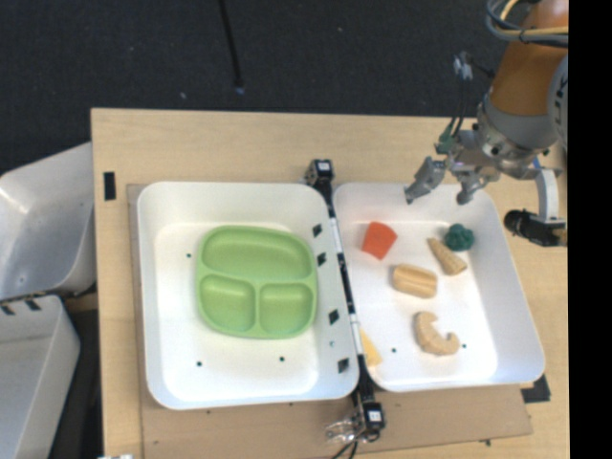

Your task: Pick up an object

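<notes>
Nearest, at lower right, a curved tan piece (436, 335) lies well off the right bin (497, 352) walls; above it sit a tan block (414, 280) and an orange cube (379, 239). Judged easiest: descend straight onto the cube, with open room all round it. Farthest, at upper right, the gripper (441, 189) hangs with fingers spread, grasping nothing.

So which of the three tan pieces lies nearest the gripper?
The slanted tan piece touching the dark green item, just below the open gripper; the other two lie lower.

Dark floor (143, 36) behind wooden bench (239, 146)
</notes>
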